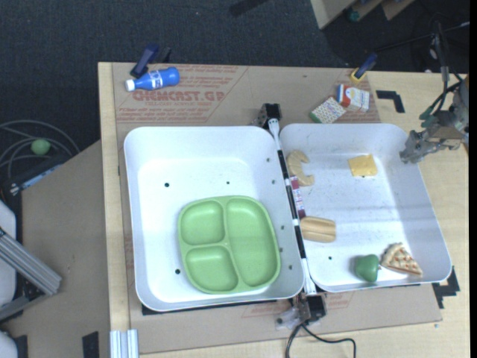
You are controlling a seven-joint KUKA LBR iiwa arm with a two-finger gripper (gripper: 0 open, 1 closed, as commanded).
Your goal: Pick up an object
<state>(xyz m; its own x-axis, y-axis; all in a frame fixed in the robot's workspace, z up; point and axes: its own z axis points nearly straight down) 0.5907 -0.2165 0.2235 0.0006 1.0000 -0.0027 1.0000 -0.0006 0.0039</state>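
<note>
Hovering at the right bin's [428, 200] far right rim, pincer [414, 151] state impossible to tell; cheese slice [363, 165] lying just leftward, nearest target.

A robotics lab. Left of the gripper [414, 149], two white bins [141, 200] of toy food sit on a plywood bench [246, 92]. Loose cables [19, 151] lie on dark carpet further left.

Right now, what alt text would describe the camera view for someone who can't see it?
Two white bins sit side by side: the left bin holds a green divided plate, the right bin toy foods including a pizza slice and hot dog bun. The gripper hovers at its far right edge.
</note>
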